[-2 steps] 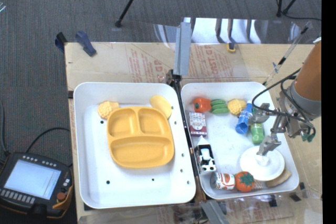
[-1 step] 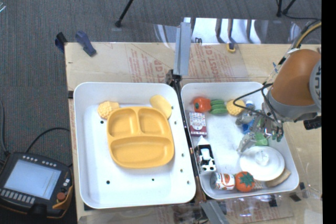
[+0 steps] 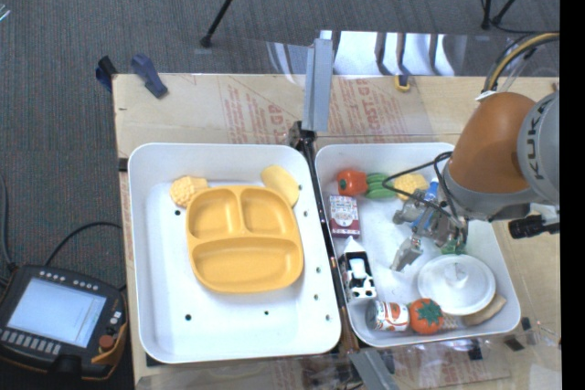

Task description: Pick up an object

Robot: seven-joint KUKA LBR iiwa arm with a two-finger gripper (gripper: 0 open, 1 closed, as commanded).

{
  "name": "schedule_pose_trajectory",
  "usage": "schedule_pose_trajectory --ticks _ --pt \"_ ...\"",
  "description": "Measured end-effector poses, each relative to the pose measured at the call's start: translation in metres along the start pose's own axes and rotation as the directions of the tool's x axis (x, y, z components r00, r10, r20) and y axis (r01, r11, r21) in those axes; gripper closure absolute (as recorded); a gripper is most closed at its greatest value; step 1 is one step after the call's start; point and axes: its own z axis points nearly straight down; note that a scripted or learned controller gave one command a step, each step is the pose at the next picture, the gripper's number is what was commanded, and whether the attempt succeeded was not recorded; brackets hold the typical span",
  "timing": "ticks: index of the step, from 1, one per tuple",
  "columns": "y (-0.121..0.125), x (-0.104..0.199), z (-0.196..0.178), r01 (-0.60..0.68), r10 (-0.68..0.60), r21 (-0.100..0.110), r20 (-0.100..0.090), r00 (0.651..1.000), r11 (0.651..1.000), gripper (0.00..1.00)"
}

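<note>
White plastic, the lid (image 3: 456, 280) sits in the right bin (image 3: 508, 283), toward its near right corner, just below and to the right of the gripper (image 3: 410, 253). It looks the likeliest target because the fingers hang closest to it, though that is a guess: the task names no particular thing. It is a round, shallow dome with a raised knob at its centre and a broad flat rim, glossy and plain. It probably weighs little and is stiff, so it should not flex under a pinch, but the smooth surface may slip, and the wide rim is likely too broad for the jaws to span. The knob seems the better place to take hold, with the jaws closing across it from above.

The gripper hovers over bare bin floor between the lid and a black-and-white carton (image 3: 358, 274), its two fingers spread apart with nothing between them.

Other candidates lie close. A small can (image 3: 390, 316) and an orange tomato (image 3: 425, 315) rest at the near wall, touching or nearly touching the lid's rim; a tan piece (image 3: 484, 310) pokes out from under its right side. A red pepper (image 3: 352, 183), a corn cob (image 3: 409, 186) and a red packet (image 3: 344, 215) lie toward the far wall. The left bin (image 3: 160, 288) holds a yellow tray (image 3: 243, 237).
</note>
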Motion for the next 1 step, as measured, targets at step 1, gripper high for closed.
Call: schedule_pose_trajectory --ticks 1 --pt "0.0232 -0.0320 -0.0007 0.046 -0.046 0.001 0.003 0.999 0.999 0.00"
